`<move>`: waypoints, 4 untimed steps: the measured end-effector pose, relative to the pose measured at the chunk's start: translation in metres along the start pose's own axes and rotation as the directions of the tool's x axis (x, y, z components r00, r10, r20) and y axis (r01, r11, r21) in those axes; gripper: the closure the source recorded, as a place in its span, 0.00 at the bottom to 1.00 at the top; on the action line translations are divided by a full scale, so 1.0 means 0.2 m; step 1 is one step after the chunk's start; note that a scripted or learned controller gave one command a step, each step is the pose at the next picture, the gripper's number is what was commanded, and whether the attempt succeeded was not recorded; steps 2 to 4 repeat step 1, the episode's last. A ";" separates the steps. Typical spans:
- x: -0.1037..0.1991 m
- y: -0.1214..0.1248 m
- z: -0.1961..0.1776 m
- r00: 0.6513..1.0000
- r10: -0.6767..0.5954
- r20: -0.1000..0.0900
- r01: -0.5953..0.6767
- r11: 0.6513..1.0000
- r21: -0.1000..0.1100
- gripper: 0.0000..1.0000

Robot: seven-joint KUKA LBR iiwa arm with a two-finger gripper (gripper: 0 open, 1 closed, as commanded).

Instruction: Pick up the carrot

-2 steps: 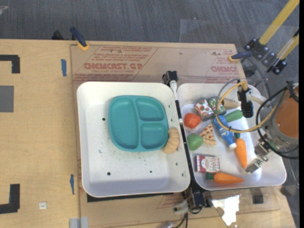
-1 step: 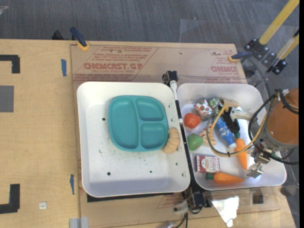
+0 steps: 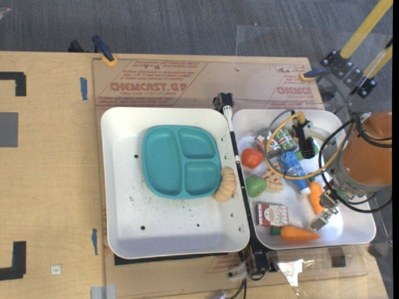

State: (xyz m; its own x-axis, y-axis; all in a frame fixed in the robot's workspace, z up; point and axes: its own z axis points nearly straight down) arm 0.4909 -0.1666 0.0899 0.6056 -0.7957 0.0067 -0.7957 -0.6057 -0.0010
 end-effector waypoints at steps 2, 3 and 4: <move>0.04 0.07 0.00 0.915 0.404 0.003 -0.404 0.915 -0.006 0.00; 0.04 0.07 0.00 0.915 0.404 0.003 -0.404 0.915 -0.006 0.00; 0.04 0.07 0.00 0.915 0.404 0.003 -0.404 0.915 -0.006 0.00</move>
